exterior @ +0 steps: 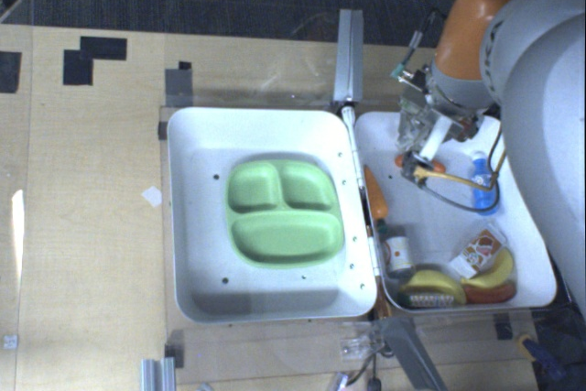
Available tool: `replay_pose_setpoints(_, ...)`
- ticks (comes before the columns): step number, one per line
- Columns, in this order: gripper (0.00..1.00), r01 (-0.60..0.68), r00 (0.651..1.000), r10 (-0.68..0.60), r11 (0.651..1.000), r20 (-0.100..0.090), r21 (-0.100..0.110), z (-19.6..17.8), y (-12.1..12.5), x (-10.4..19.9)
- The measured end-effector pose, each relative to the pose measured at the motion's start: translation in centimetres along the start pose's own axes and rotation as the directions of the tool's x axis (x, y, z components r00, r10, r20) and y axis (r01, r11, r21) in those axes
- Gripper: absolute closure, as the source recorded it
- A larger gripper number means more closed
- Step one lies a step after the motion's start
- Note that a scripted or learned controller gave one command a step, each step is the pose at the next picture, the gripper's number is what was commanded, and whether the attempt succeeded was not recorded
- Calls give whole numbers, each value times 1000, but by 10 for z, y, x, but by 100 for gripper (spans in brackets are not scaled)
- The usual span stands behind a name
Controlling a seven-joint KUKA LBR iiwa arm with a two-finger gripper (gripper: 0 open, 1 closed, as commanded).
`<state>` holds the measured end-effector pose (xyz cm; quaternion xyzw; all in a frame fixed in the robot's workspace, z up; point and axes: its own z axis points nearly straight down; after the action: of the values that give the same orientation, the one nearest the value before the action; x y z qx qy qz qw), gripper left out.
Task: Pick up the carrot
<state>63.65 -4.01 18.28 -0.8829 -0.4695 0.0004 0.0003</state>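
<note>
Camera view, looking down at a slant: a light wooden bench [82, 224] bears two shallow white bins side by side. Left bin [192, 197]: holds a green divided tray [284, 211] with three compartments, lying flat near the bin's middle. Right bin [526, 243]: holds several items. Carrot [374, 192]: orange, slender, lying lengthwise along the bin's left wall, its dark green end toward the near side. Just beyond that end, a small jar [396, 252] with a dark lid and a pale label. Along the near wall, a yellow banana-shaped item [430, 282], a red-and-yellow curved item [490, 284] and a small printed packet [478, 250] touching it. A blue-and-white item [481, 169] lies near the far right. The grey arm with its orange band [472, 14] reaches in from the right; the end effector [421, 162] hangs over the bin's far part, apart from the carrot, with a small orange-red object beside its tip. Whether its fingers stand wide or narrow cannot be told.
</note>
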Motion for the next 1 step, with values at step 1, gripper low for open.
replay_pose_setpoints(1,100,-257,966,257,966,1,1,0,4,-42)
